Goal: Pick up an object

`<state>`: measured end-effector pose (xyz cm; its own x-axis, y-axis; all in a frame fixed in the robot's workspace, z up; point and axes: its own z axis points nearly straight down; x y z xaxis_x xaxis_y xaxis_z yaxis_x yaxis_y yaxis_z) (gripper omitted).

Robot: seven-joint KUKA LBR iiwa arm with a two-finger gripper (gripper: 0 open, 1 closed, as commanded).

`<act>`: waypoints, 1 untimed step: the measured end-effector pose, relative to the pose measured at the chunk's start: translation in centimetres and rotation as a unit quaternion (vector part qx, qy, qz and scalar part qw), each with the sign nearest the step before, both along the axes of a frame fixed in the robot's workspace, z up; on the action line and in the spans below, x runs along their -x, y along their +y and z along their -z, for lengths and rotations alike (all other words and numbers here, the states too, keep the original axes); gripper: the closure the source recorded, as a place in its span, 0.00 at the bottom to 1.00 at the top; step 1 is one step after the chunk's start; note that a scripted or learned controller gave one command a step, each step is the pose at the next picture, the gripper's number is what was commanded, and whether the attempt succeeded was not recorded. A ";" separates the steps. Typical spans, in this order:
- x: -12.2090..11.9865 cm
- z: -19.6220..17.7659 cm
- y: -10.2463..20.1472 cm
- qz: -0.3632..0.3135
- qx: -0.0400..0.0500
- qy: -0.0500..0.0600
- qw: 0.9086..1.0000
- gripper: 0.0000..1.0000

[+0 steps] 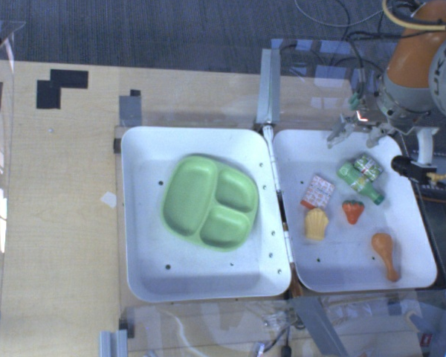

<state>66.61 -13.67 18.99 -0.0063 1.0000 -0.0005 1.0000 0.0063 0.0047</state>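
The right bin [412,270] holds several small items: a green bottle [362,176] with a checked label, a red-and-white packet [317,192], a yellow toy [316,223], a red strawberry [353,210] and a brown drumstick [385,253]. My gripper [356,132] hangs over the bin's far edge, up and left of the green bottle. Its fingers are spread open with nothing between them.
The left bin [141,259] carries a green three-compartment tray [210,201]. A metal divider post [267,88] rises between the bins at the back. Cables [334,10] lie on the dark floor behind. A clear panel [0,125] stands at the far left.
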 end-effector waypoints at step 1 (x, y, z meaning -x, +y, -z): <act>0.7 8.9 -4.6 0.034 0.001 -0.001 0.999 0.00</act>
